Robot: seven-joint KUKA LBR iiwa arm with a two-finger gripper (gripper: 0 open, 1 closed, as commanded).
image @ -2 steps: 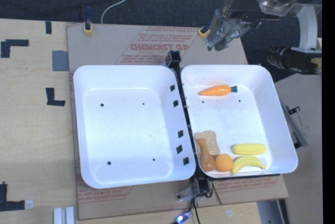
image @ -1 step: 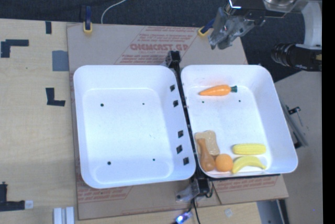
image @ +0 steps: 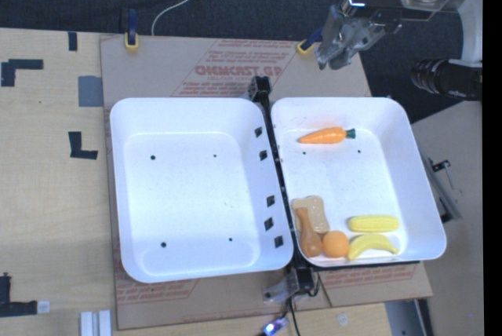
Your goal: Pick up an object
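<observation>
An orange carrot (image: 323, 136) with a green tip lies in the far part of the right bin (image: 408, 169). Along that bin's near edge sit a tan bread-like piece (image: 311, 213), a brown piece (image: 307, 235), a round orange fruit (image: 336, 245), a yellow corn cob (image: 373, 224) and a yellow banana (image: 372, 246). My gripper (image: 336, 57) hangs above the cardboard beyond the right bin's far rim, well apart from the carrot. Nothing shows between its fingers.
The left bin (image: 125, 169) sits beside the right one, joined by a black clip strip (image: 271, 169). Yellow clamps (image: 131, 42) hold the cardboard sheet at the back. A white cable (image: 176, 1) runs across the dark floor behind.
</observation>
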